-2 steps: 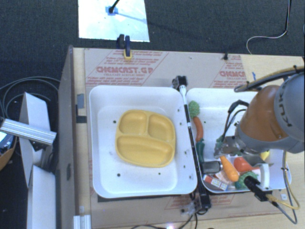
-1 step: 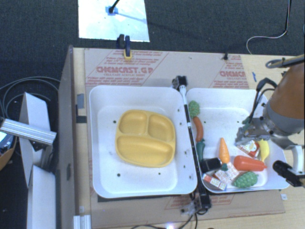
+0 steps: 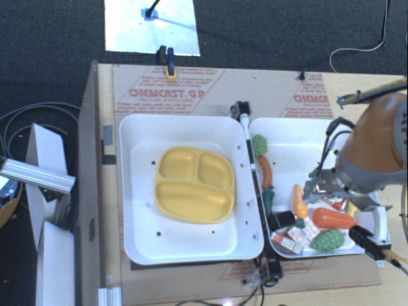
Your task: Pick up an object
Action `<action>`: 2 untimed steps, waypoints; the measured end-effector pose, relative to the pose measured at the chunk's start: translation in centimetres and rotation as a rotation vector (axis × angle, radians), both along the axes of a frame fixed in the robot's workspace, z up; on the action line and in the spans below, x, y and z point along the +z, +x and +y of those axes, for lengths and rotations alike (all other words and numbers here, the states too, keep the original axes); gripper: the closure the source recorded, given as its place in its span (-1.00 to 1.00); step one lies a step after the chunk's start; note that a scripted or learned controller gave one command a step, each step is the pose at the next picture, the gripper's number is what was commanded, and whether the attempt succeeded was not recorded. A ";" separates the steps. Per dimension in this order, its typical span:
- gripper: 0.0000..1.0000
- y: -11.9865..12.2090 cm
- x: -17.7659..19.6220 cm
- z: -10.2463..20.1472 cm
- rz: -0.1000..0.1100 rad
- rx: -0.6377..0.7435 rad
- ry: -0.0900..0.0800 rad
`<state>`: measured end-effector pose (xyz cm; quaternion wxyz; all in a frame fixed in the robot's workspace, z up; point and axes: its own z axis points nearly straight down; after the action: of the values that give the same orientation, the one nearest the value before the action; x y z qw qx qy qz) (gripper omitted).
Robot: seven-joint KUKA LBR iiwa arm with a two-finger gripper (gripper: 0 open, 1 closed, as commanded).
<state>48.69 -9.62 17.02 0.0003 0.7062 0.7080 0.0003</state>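
Nearest the lens, at the right bin's (image 3: 280,129) six o'clock, toy food crowds together: one bumpy green piece (image 3: 327,240), one small printed carton (image 3: 299,234), one black block (image 3: 281,220) and two carrots (image 3: 298,201), the larger (image 3: 333,218) lying flat. One sausage (image 3: 265,171) and one green sprig (image 3: 259,145) line its nine o'clock wall. One yellow divided plate (image 3: 194,185) sits centred in the left bin (image 3: 137,145). Over the pile, at three o'clock, hangs the gripper (image 3: 324,185); its opening I cannot tell, nor any hold.

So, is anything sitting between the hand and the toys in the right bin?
Nothing visible does. The hand sits low in the right bin, directly beside the small carrot and the large carrot.
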 end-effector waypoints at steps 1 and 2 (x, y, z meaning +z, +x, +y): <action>-1.00 0.0 0.0 0.0 -0.001 -0.001 0.000; -1.00 0.0 1.4 6.4 -0.001 0.001 0.001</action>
<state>48.72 -3.24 18.41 0.0003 0.7057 0.7085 0.0009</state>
